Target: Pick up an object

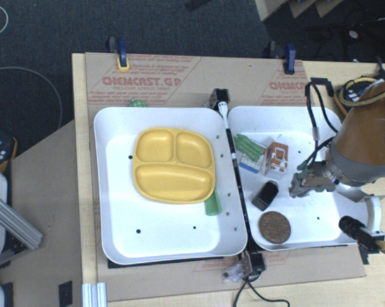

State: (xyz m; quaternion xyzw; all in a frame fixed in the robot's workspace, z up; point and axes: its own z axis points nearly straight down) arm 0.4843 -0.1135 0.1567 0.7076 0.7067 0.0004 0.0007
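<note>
Camera view: pincer (302, 185) hovers just right of the black block (265, 195); its spread cannot be told. A centred, straight descent over the block is advised.

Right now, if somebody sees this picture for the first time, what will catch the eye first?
First the yellow plate with three compartments, lying in the left bin. Next the arm, coming in from the right over the right bin, its gripper low above the bin floor. Left of the gripper lie a black block and a brown disc.
</note>
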